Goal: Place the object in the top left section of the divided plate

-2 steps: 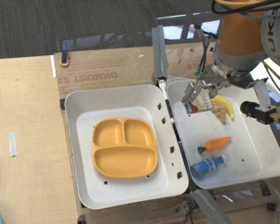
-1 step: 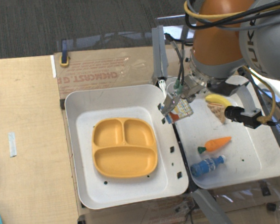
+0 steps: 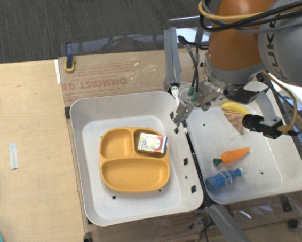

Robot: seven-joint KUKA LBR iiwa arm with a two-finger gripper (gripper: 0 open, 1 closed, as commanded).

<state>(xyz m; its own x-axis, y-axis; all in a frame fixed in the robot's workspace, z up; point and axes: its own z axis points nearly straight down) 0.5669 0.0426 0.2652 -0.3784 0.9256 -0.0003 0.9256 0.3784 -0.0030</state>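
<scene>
gripper (image 3: pixel 181 112): you cannot tell its state | small carton (image 3: pixel 152 143) lies just left, nearer you, in divided plate (image 3: pixel 136 174) far-right section | far-left section bare

The arm (image 3: pixel 286 28) is grey, with a rounded orange band (image 3: pixel 240 25) above the pincer (image 3: pixel 184 109). Black cables, one sheathed in yellow, loop over the band. Thin dark and green wires run down to the metallic pincer mount.

Carton (image 3: pixel 152 143) fills one plate (image 3: pixel 136 178) section, seemingly upper right
</scene>
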